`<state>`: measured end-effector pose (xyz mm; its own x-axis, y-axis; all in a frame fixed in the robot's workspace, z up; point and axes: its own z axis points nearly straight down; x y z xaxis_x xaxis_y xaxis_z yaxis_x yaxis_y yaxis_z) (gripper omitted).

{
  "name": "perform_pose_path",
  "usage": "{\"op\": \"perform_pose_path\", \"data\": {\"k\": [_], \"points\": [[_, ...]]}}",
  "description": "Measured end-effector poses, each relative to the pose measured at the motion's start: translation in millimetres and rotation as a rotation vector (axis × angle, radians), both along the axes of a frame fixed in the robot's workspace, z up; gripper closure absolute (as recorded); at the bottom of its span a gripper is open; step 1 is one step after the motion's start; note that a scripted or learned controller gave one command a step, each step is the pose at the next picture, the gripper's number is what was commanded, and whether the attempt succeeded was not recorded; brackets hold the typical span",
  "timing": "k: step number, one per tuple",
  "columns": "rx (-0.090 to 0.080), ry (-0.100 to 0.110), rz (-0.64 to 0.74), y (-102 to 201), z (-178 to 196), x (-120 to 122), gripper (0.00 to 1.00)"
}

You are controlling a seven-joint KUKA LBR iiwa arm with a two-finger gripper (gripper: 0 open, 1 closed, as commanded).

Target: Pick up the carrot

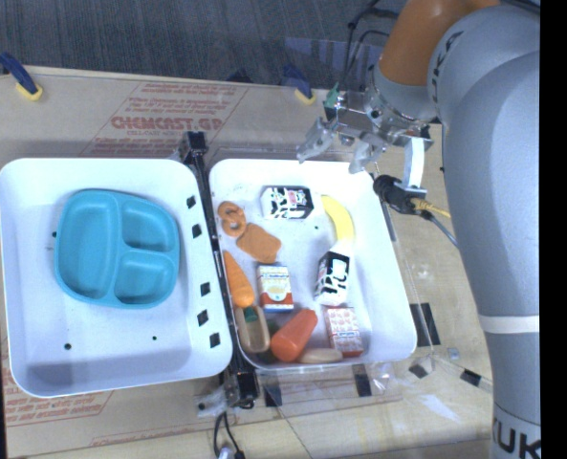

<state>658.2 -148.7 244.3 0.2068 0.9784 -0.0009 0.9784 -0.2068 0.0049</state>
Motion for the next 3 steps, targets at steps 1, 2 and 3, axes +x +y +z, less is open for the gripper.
{"op": "perform_pose_path", "data": {"k": [1,2,3], "points": [[0.003,0.012,0.131,22,-41,-57,0.0],[0.004,0.012,0.122,93,-54,-89,0.0],[0.002,0.011,0.105,132,-54,-116,0.0]]}}
